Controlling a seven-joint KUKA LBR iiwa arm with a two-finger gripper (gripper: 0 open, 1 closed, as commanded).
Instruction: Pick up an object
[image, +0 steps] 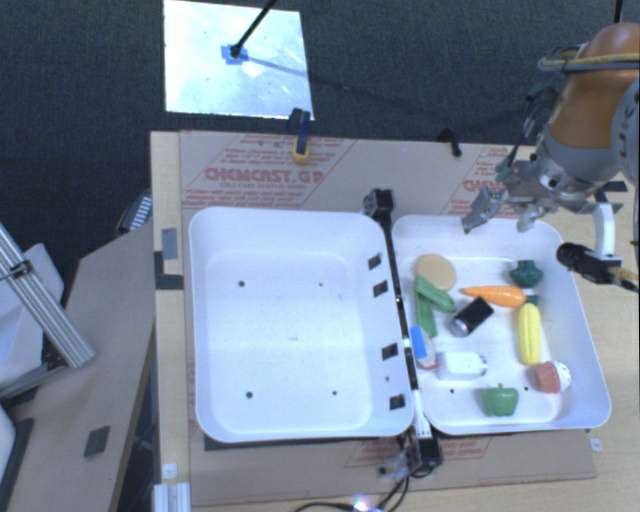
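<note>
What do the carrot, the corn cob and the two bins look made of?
Carrot: likely molded plastic, uniform orange with a soft sheen, toy-like. Corn cob: same look, flat bright yellow, smooth; kernel texture too small to tell. Bins, left bin and right bin: thin white formed plastic, going by the rounded corners, rolled rims and faint gloss.

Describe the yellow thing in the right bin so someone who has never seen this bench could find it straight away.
Look in the right bin, the one crowded with toys. Near its right wall lies a yellow corn cob, pointing up and down the picture, just below the orange carrot. It is the bin's only bright yellow piece.
</note>
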